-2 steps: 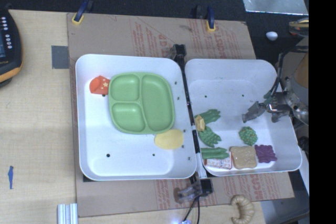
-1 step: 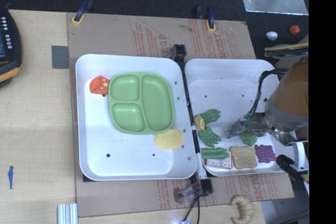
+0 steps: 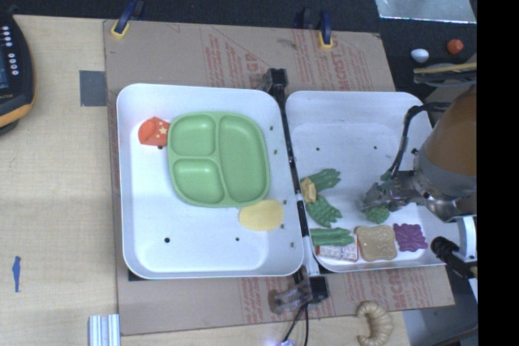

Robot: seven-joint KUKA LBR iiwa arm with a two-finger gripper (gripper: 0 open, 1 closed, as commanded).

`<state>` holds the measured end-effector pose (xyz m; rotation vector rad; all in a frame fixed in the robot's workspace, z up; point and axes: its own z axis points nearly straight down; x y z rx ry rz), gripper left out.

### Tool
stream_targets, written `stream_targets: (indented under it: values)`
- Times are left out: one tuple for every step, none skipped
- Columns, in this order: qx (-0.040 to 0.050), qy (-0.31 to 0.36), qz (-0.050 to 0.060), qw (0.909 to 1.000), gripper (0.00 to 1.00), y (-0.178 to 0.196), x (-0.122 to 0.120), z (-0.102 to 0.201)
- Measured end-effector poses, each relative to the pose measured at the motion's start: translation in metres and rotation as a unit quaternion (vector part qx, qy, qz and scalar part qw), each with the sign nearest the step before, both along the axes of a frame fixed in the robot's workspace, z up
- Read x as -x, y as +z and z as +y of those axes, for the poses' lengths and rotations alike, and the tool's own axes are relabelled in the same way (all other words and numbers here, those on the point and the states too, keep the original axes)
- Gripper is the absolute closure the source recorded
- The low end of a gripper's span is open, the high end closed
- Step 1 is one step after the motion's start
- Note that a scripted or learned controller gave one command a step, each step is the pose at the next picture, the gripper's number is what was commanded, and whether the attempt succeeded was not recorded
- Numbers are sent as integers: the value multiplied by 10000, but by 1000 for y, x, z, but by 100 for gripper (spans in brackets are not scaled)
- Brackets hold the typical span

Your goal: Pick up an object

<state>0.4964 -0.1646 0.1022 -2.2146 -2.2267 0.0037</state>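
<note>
Bins sit side by side on a brown cardboard sheet (image 3: 243,53) clamped to the bench. In the camera view, the left shallow white bin (image 3: 146,247) holds a light green plastic plate with three compartments (image 3: 219,158). A small red object with a yellow mark (image 3: 152,131) lies touching that plate's upper left edge, and a pale yellow flat piece (image 3: 261,215) rests just below its lower right corner.

The right shallow white bin (image 3: 349,117) carries its items along the lower half. A green leafy toy (image 3: 323,178) lies beside a small yellow piece (image 3: 308,190) near the left wall, with a darker green leafy toy (image 3: 324,211) just under them. Lower, a green bean-like toy (image 3: 332,237) rests on a red and white flat packet (image 3: 339,253); to its right are a tan toast-like square (image 3: 375,242) and a purple crinkled piece (image 3: 410,237).

The grey arm enters from the right, and its gripper (image 3: 379,202) is low in the right bin, directly over a small green object (image 3: 377,215). Whether its fingers are spread or closed cannot be told from this angle.
</note>
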Motion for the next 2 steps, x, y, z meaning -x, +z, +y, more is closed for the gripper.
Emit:
stream_targets:
  values:
    - [-6, 26, -49, 10000, 100, 69, -62, 50]
    - [-5, 20, -37, 10000, 100, 92, -134, 98]
